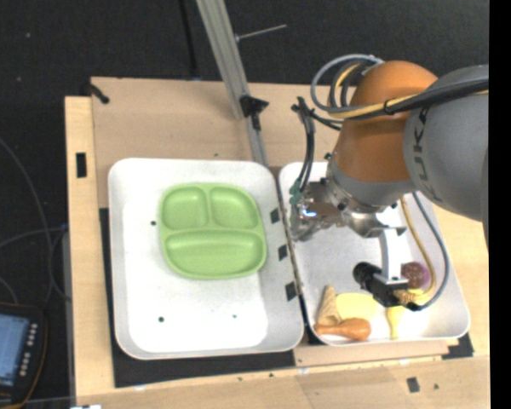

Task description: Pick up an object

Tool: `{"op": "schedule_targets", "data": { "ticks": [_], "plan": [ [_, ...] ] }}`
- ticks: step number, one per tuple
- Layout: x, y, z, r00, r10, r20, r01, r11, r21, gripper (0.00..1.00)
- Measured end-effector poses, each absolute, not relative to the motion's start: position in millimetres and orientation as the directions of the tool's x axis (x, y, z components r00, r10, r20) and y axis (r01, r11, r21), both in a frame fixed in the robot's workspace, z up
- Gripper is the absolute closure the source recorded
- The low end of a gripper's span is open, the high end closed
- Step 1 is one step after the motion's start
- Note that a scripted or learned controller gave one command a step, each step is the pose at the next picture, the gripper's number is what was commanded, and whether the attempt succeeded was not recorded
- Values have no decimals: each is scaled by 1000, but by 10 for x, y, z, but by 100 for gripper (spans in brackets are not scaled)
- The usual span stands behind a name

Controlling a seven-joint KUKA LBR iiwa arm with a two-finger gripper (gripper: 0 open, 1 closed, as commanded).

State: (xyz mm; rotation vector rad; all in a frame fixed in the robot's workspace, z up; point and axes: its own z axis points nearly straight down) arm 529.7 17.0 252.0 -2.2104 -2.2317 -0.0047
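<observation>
The grey arm reaches in from the right. Its orange band hangs over the far part of the right bin, and the wrist tips down and left toward the wall shared with the left bin. The wrist hides the jaws, so I cannot tell whether they are released or clenched.

Small things lie at the right bin's near end: a tan cone, a pale yellow piece, an orange piece and, further right, a purple thing. A green divided plate sits in the left bin. Both bins rest on the counter.
</observation>
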Motion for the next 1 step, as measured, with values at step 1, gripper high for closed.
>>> {"op": "schedule_targets", "data": {
  "ticks": [1],
  "plan": [
    [5137,653,2445,-7,1000,1,1000,7,0,100]
  ]
}}
